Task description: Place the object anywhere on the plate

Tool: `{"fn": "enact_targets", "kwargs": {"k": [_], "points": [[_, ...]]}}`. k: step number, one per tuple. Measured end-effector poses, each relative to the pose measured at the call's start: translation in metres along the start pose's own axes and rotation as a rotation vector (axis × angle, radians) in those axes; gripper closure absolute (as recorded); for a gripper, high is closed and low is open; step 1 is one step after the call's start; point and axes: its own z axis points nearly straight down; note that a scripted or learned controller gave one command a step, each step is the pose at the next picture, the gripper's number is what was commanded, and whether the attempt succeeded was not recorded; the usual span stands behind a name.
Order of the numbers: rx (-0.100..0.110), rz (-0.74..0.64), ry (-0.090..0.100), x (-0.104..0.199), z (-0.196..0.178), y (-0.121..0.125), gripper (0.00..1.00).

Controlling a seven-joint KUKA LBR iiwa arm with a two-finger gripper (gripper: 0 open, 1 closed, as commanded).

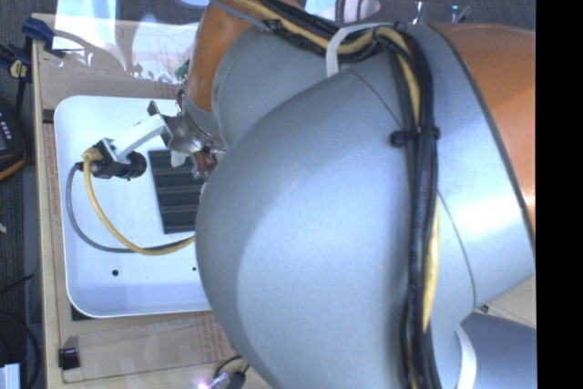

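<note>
Locate the tool [189, 144] at the end of the large grey arm with the orange band [364, 223], low over the right-hand part of the shallow white plastic bin [82, 287] at the view's left, on the pale wooden bench [137, 346]. Cannot tell whether open or closed, being masked by the wrist. Assume no grasp.

Locate the dark ribbed rectangular slab [176, 196], flat on the bin floor, directly below the tool in the view, with its upper end touching or just beside the tool tip; cannot tell which. Cannot tell whether meant as the object or as the plate; treat as the task's item, judging by its closeness to the tool. Allow for a hidden zone behind the arm, covering much of both bins.

Judged step: approach or grasp at the slab's upper end, with placement not yet done.

To perform the step well:
- Centre over the slab's short width and align square to the ribs.
- Descend straight and stop at contact with the bin floor.
- Close across the short width, not along the length.
- Verify the grip before lifting.
- Lift level; expect a thin slab caught at one end to pivot or slip.
- Keep clear of the bin wall during travel.
</note>
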Motion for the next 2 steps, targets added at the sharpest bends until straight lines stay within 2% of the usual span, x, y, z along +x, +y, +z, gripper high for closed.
{"fn": "enact_targets", "kwargs": {"k": [1, 2], "points": [[-0.003, 0.076, 0.000, 0.0299, 0.0077, 0.0835, 0.00], [-0.007, 0.071, 0.003, 0.0306, -0.0017, 0.0822, 1.00]]}}
